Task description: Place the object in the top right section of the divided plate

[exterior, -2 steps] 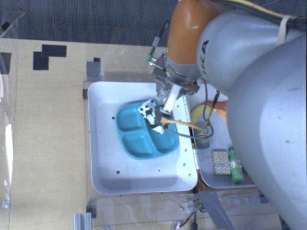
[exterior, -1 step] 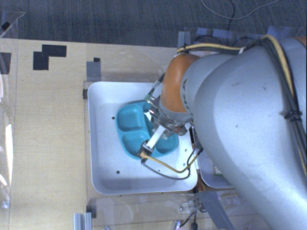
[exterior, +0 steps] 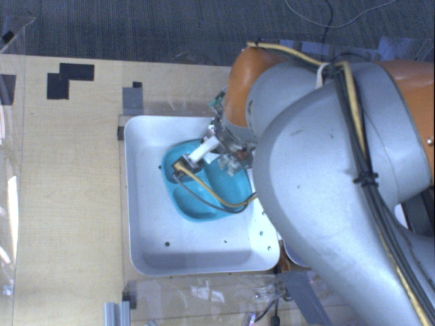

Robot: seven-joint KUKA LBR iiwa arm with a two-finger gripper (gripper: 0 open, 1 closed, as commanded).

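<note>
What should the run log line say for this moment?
hand: over blue divided plate | plate: inside white bin | arm: from the right

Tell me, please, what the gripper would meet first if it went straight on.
Probably the blue divided plate: the gripper points down over it, inside the white bin, though its height is unclear.

One camera, fixed above the bench (exterior: 61, 202), looking down at a slant; bench's far edge runs across the upper frame, dark carpet (exterior: 136, 12) beyond it; near enough that one white bin (exterior: 146, 250) takes up the middle of the frame, blue divided plate (exterior: 197, 206) inside it just left of centre; arm (exterior: 326, 182) enters from frame right, close under the lens, looming large and blocking the right half of the scene.
</note>
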